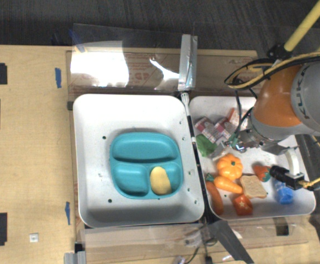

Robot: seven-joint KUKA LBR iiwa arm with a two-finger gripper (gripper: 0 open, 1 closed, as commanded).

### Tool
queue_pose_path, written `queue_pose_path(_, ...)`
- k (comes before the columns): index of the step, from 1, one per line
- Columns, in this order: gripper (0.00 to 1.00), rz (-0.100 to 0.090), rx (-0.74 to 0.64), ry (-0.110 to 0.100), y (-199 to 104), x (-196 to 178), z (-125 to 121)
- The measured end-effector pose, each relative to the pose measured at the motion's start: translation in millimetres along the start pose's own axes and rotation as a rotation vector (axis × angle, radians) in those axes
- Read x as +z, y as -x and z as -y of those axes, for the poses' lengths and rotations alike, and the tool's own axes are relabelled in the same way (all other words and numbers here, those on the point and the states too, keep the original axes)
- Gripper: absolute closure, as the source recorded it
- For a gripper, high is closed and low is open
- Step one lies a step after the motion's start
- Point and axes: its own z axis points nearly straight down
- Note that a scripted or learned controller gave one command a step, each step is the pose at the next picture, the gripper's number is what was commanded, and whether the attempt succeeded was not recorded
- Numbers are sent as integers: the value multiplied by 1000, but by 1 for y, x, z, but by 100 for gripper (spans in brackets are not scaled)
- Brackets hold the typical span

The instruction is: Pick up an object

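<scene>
- In the right bin (308,205), toward its back-left part, the gripper (238,143) hangs low over the toys, the grey arm (314,100) with its orange band (278,100) reaching in across the bin's right edge; whether the tool is open or closed I cannot tell, and nothing can be seen caught in it.
- Just in front of the gripper, toward the bin's near edge, sits the orange pumpkin (229,166); it looks the closest whole thing to the tool, nearly touching it in this view.
- Against the pumpkin's near side lies the carrot (229,185), its long axis running roughly left to right across the bin, thick end toward the left wall; a grip would likely have to close across that axis.
- Behind and to the left of the gripper lie the crumpled packet (215,128) and a green piece (205,146), close against the bin's left wall.
- Nearer the front edge: a slice of bread (254,187), a red piece (242,204), a long orange-red piece (215,198) along the left wall, and a blue block (284,194) at the front-right corner.
- In the left bin (88,147) a teal divided tray (141,155) holds a yellow lemon (160,180) in its front-right compartment; well apart from the tool, across the wall between the bins.
- My judgement: nothing is picked yet; the pumpkin is the likely candidate, needing a short shift toward the near edge.
</scene>
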Motion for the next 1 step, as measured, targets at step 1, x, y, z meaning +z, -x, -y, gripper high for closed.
queue_pose_path(1, 100, 2, 2, 6, 1, -12, -2)
